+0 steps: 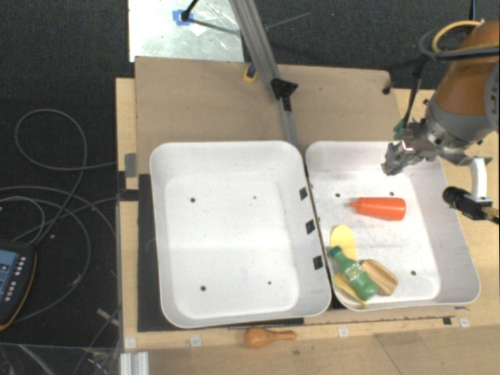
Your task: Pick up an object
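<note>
Nearest the camera, a small orange gourd lay on the bench outside the bins. Beyond it, at six o'clock in the right bin, a green bottle, a banana and a tan block lay bunched together. Farther in sat the carrot, long axis running nine to three, tip toward nine. Farthest, the gripper hung near the bin's far wall; the carrot lay just toward six o'clock from it. I could not tell its jaw state.

Dark carpet floor, tan bench.
</note>
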`<state>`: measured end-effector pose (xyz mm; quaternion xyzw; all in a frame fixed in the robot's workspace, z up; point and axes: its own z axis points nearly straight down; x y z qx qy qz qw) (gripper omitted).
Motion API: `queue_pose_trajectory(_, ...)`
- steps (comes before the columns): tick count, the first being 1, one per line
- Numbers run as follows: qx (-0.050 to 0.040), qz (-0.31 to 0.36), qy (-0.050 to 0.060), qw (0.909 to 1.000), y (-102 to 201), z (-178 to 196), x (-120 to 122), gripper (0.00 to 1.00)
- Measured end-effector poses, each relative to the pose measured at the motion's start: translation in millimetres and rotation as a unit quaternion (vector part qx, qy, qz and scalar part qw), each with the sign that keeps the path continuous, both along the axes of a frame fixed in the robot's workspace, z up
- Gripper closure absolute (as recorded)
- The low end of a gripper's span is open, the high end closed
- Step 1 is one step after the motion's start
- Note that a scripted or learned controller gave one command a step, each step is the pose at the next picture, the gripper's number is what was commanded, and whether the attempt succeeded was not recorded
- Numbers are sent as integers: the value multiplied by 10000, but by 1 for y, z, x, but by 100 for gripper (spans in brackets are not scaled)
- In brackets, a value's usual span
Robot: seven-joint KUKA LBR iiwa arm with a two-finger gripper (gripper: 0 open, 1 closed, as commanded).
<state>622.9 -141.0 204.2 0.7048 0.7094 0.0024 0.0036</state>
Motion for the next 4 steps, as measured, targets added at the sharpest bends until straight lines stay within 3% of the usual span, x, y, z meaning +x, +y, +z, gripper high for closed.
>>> queue_pose_trajectory(1, 7, 2, 32, 10000, 0, -1, 1, 100)
queue_pose_trajectory(4, 21, 24, 19, 10000, 152, 7, 58, 100)
